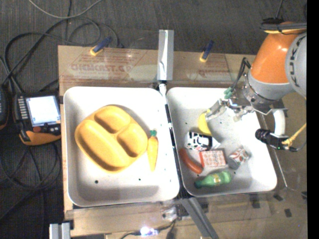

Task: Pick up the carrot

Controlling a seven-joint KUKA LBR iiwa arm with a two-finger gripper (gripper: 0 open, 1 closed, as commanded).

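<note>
a brown bench (pixel 124 63) on dark carpet bears two white bins; cables and a small screen device (pixel 42 111) lie at the left. the gripper (pixel 230 108) hangs over the right bin (pixel 266 176), its fingers spread with nothing between them, just beside a yellow item (pixel 203 123). that bin also holds a black-and-white carton (pixel 199 141), a red sausage (pixel 191 162), a red box (pixel 213 159), a green bottle (pixel 214 179) and a small can (pixel 238 157). the carrot (pixel 152 151) lies in the left bin (pixel 84 193), touching a yellow divided plate (pixel 110 137).

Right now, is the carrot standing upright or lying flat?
Lying flat. The carrot rests on the left bin's floor beside the yellow tray, green top pointing away.
</note>
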